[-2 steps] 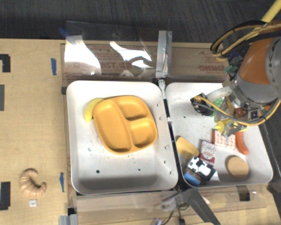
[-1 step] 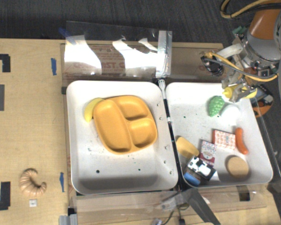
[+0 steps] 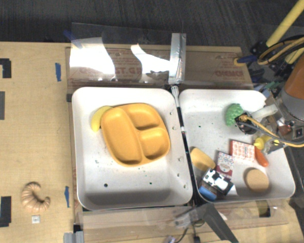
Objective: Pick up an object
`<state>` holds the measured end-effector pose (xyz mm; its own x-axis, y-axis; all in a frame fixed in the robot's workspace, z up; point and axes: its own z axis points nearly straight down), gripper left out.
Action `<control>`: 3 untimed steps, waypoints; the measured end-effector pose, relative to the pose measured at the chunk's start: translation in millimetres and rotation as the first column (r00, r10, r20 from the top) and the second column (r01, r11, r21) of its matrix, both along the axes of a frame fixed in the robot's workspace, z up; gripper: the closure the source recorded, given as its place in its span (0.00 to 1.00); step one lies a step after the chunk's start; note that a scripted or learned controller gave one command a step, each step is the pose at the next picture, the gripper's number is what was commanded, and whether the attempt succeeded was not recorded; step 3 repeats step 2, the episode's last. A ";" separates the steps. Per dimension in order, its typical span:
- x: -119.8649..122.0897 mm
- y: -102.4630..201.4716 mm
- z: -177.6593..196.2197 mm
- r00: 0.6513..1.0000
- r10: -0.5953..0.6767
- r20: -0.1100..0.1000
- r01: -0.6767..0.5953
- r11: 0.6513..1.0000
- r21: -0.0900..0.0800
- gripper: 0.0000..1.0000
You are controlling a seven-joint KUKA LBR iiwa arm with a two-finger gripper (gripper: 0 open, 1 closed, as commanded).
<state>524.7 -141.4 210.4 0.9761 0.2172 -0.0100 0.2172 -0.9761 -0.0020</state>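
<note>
The arm reaches in from the right, its gripper over the right bin's right side, near a green toy; whether it is spread or closed cannot be told.

A pale brown tabletop carries a tan, curled pastry-shaped toy near its lower left corner. Black tape marks sit along its left edge, with blue tape strips further in. Dark carpet lies beyond.

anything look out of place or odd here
One thing: a tan croissant-shaped toy lies on the bench outside the left bin, while every other loose item sits inside a bin.
</note>
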 end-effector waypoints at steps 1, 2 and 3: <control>3.7 33.2 -103.8 0.973 0.229 0.010 -0.229 0.973 0.003 1.00; 8.1 77.9 20.2 1.000 -0.015 0.011 0.014 1.000 0.002 1.00; 8.1 77.9 20.2 1.000 -0.015 0.011 0.014 1.000 0.002 1.00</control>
